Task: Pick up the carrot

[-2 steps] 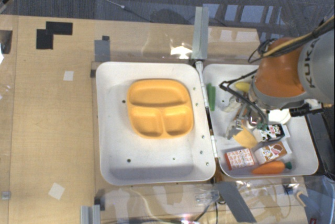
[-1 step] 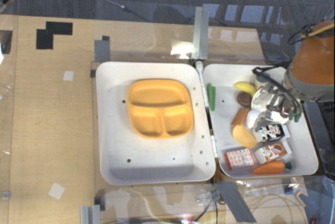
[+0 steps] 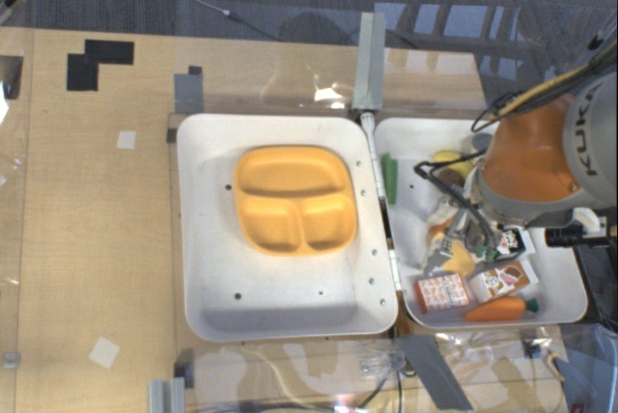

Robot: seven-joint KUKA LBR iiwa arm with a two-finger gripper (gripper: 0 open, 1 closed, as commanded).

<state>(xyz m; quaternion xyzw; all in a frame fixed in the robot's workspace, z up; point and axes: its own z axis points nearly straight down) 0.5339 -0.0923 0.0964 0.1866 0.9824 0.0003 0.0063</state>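
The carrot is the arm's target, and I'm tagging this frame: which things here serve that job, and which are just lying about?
For the job:
carrot
gripper

Lying about:
yellow divided tray
green stick
two small printed boxes
banana

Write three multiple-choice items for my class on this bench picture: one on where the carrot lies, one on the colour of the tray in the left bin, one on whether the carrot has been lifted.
1. Where is the carrot?
A. In the yellow tray
B. At the near edge of the right bin
C. On the bench outside both bins

2. What colour is the compartment tray in the left bin?
A. Blue
B. Yellow
C. Black

3. What is the carrot's state?
A. Lying in the bin, apart from the gripper
B. Hanging in the air
C. Standing in the tray

Key: 1 B, it lies beside the small cartons at that rim. 2 B, the tray is plainly yellow. 3 A, it rests flat while the gripper is above other items.
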